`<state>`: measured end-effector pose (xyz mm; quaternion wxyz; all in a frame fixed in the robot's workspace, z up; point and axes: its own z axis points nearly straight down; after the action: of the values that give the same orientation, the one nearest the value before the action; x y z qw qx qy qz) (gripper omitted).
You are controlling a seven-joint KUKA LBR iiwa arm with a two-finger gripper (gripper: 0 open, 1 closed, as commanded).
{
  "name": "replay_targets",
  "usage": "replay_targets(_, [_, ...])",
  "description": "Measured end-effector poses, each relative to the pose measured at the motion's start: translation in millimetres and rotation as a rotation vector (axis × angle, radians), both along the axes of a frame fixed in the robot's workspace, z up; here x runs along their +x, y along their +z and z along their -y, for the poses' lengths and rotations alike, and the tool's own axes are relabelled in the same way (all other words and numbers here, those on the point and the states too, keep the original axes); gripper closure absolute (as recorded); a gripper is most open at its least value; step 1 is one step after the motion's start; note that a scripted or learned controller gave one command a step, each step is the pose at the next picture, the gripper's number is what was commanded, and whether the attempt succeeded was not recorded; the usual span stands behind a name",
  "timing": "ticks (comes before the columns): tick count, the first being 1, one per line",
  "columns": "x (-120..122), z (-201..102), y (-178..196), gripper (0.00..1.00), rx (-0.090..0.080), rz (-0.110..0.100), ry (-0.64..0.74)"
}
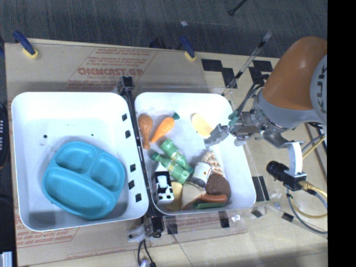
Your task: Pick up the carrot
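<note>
Carrot lies in the right bin, upper left part, just beside a tan pear-shaped piece. Gripper hangs over the bin's right side, apart from the carrot; its grip state cannot be told. Blue tray sits in the left bin.

Green bottle just beside carrot

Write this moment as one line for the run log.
task: pick up carrot | gripper: over right bin, holds nothing | carrot: lying in right bin, left of gripper, apart | status: not grasped
</note>
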<state>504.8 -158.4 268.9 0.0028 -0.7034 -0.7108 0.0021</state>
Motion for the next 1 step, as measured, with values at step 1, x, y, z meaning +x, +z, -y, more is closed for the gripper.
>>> replay_targets(1, [93.2, -48.7, -165.6, 0.0, 0.003, -0.011, -0.125])
